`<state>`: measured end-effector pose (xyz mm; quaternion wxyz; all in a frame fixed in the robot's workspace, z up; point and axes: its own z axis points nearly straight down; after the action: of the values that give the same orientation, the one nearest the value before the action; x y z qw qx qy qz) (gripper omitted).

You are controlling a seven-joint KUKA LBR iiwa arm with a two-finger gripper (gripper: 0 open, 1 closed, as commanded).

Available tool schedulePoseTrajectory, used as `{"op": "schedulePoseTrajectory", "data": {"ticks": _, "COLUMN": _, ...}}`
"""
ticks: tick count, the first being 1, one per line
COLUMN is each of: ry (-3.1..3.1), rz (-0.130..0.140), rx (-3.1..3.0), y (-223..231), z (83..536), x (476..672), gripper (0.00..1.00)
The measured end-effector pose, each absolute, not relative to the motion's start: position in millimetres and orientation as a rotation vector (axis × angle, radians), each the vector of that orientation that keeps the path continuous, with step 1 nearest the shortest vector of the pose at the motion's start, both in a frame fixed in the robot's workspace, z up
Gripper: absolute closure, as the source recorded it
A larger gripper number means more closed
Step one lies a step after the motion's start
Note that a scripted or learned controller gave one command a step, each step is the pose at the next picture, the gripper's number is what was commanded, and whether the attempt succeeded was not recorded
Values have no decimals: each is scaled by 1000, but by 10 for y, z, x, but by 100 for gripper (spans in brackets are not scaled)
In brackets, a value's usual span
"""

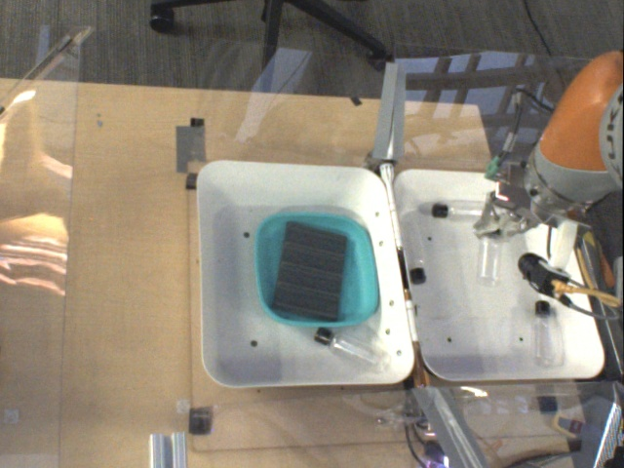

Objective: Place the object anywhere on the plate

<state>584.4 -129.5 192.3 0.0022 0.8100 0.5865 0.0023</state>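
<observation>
Gripper (499, 214) over right bin (585, 354), open/closed state unclear; dark block (311, 271) on teal plate (363, 291).

One fixed overhead view, slanting down on both white bins (224, 359) from moderate height.

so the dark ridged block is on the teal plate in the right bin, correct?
Not quite: the camera view shows the dark ridged block on the teal plate in the left bin, not the right bin.
</observation>
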Motion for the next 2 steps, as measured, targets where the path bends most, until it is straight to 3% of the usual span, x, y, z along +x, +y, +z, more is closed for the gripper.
{"op": "schedulePoseTrajectory", "data": {"ticks": 1, "ry": 2042, "rz": 4, "rx": 2385, "y": -713, "z": 1845, "x": 5508, "gripper": 100}}
{"op": "schedulePoseTrajectory", "data": {"ticks": 2, "ry": 2368, "rz": 8, "rx": 2058, "y": 408, "z": 1855, "x": 5971, "gripper": 100}}
